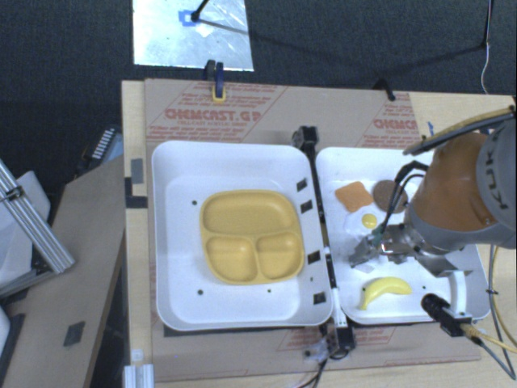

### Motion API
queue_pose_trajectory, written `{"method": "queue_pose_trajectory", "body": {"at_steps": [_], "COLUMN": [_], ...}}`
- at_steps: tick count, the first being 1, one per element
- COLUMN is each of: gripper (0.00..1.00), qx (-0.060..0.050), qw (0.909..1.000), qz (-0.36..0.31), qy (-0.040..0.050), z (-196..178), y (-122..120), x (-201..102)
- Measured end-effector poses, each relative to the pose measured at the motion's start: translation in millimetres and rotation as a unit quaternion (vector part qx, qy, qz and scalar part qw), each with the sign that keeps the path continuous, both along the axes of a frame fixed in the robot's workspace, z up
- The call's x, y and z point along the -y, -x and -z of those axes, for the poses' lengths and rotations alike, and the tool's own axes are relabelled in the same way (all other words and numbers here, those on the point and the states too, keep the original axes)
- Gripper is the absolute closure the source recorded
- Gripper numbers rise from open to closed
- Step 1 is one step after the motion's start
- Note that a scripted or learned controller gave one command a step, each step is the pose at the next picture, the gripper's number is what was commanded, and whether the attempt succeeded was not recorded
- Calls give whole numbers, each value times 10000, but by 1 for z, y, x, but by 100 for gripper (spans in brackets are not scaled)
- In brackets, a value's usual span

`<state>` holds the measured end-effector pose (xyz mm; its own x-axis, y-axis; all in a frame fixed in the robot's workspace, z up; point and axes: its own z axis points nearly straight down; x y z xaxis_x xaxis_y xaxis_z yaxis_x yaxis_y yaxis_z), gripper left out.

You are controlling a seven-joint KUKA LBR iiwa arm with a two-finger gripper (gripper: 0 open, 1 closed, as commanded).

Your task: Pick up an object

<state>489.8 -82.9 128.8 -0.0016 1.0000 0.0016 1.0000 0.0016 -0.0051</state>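
My gripper [367,251] hangs low in the right bin [339,168], just above the banana [384,290]. I cannot tell its state.

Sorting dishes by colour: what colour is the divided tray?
Yellow tray, seen best in the camera view.

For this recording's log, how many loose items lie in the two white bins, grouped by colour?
Yellow: 3, namely the yellow three-compartment plastic tray in the left bin, the yellow toy banana and the small round yellow piece in the right bin.
Orange: 1, the flat orange slab.
Brown: 1, the round brown disc, partly hidden by the arm.
Total: 5
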Motion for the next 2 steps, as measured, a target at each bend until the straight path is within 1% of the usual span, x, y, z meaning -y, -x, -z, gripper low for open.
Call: {"method": "queue_pose_trajectory", "body": {"at_steps": [1,2], "gripper": [0,100], "qx": [22,36], "qw": [10000,10000], "qz": [8,1], "qy": [4,5], "z": [46,34], "y": [0,-2], "x": [0,0]}}
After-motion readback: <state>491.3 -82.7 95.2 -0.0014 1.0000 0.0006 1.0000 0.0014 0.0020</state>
